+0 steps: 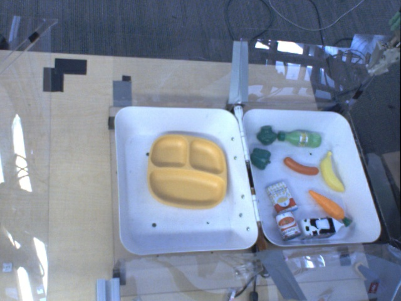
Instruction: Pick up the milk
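Milk (322,227) lies on its side, a small black-and-white spotted carton, in the near corner of the right bin (358,144), on the side from which the arm reaches in. Whether the gripper is open, or has hold of anything, cannot be told. Nothing grips the carton, which rests on the bin floor.

Touching the carton's left end, or just beside it, stands a small red-and-white can (287,225). Behind the can, a little box (281,195) with an orange picture on its face lies tilted. A carrot (327,205) lies slantwise just behind the milk, its leafy end close to the carton's right end.

Farther back in the same bin a banana (331,172) lies along the right side, and a red sausage (301,166) lies to its left, apart from it. At the back lies a green bottle (301,138) with a yellow label, its neck toward a dark green vegetable (266,134). A second dark green piece (260,158) sits near the bin's left wall.

The left bin (128,187), touching the right one along their shared edge, holds a yellow divided plate (188,170) at its middle, well apart from the milk. Both bins rest on a pale wooden bench (62,168).
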Motion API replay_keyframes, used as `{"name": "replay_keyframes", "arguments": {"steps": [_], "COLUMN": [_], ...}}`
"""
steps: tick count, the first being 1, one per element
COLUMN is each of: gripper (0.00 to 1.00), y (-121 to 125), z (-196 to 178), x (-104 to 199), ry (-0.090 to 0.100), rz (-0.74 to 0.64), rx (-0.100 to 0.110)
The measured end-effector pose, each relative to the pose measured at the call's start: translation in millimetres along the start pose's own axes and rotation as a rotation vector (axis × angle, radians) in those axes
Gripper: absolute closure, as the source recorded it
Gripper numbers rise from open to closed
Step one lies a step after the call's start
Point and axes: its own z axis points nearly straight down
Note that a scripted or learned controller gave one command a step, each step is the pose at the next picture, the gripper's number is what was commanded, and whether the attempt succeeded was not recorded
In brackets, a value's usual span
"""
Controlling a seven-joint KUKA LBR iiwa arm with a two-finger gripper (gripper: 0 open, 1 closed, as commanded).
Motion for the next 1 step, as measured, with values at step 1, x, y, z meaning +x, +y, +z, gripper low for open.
{"name": "replay_keyframes", "arguments": {"steps": [1], "gripper": [1.00], "y": [-3.6], "z": [58.2], "x": [0.7], "ry": [0.001], "rz": [0.044], "rx": [0.004]}}
